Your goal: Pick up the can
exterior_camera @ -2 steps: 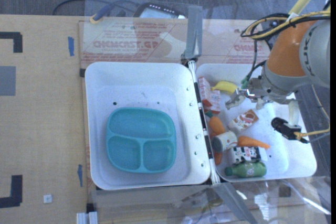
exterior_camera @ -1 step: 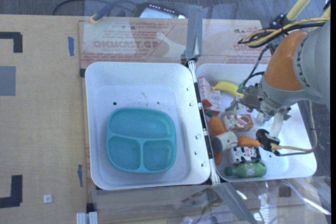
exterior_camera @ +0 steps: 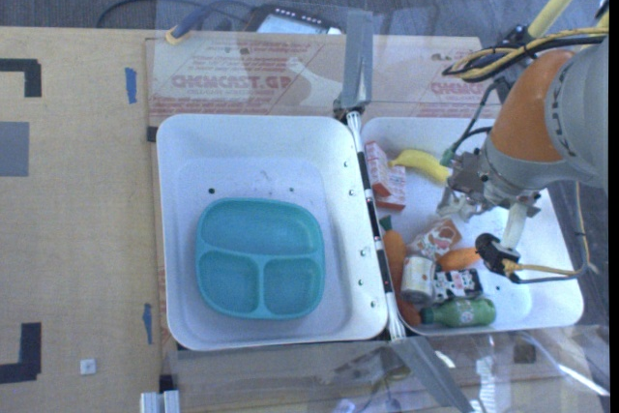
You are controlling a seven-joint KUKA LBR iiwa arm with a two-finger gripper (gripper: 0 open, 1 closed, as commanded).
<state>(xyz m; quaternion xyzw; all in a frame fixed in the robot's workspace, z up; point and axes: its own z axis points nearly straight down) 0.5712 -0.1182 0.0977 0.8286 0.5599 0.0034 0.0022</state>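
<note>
Camera view looks down on a table with two white bins side by side. In the left bin (exterior_camera: 184, 150) there lies a teal divided plate (exterior_camera: 259, 258), flat and by itself. Moving across the divider into the right bin (exterior_camera: 561, 295), the clutter starts: a small red and white carton (exterior_camera: 388, 181) near the top, a yellow banana (exterior_camera: 423, 163) just beside it, an orange carrot (exterior_camera: 395, 256) along the near wall, and then the can (exterior_camera: 419, 278), a short silvery cylinder lying low in the pile toward the bin's front left. It touches the carrot on one side and a dark patterned packet (exterior_camera: 455, 283) on the other, with a green bottle (exterior_camera: 460, 311) lying just below it.

The gripper (exterior_camera: 484, 208) hangs above and to the right of the can, near but not on it. Its jaws point down with nothing visible between them; from where I stand I cannot tell how wide they are set.

I would judge the can stiff and light enough, but its metal skin is smooth and curved, so it is likely to slip or roll if caught off-centre. The sound hold looks to be across its round body at mid-length, jaws squared to the sides. The neighbours crowd it closely, leaving little room for the jaws to drop in.
</note>
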